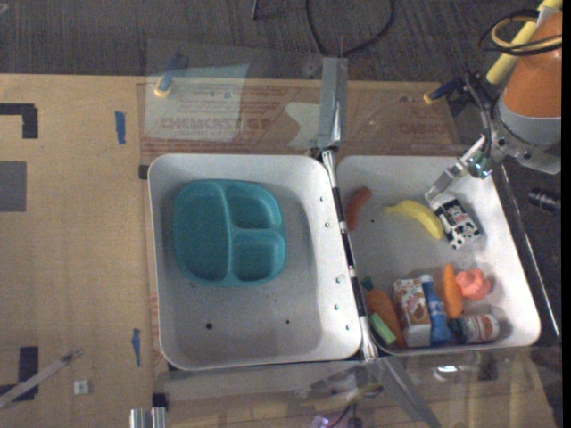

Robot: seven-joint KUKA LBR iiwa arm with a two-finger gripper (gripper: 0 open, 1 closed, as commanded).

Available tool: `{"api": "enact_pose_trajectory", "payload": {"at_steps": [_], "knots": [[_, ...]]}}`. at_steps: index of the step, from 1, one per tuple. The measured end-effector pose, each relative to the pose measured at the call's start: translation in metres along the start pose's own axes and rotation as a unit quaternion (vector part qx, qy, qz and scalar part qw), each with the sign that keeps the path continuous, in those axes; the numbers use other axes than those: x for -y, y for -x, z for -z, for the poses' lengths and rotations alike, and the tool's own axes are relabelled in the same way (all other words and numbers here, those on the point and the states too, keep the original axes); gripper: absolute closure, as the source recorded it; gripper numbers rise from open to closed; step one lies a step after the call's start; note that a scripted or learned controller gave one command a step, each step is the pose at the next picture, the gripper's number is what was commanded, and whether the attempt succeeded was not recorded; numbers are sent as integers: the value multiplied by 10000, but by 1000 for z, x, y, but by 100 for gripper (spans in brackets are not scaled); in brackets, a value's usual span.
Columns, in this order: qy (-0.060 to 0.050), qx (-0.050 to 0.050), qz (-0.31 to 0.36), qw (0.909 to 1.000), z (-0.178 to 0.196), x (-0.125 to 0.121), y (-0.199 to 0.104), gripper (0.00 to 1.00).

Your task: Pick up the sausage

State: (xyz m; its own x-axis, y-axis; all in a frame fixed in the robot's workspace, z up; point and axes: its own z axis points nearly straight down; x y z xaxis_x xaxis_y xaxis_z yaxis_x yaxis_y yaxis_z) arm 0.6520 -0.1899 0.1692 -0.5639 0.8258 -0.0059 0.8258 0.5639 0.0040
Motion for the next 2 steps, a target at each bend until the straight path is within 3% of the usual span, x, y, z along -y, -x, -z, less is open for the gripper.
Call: {"api": "enact_pose_trajectory", "payload": {"at_steps": [1,2], "knots": [[-10,-25,451,9990,17,-62,-103,0],[17,3,861,9963,-80,-32,-72,0]]}}
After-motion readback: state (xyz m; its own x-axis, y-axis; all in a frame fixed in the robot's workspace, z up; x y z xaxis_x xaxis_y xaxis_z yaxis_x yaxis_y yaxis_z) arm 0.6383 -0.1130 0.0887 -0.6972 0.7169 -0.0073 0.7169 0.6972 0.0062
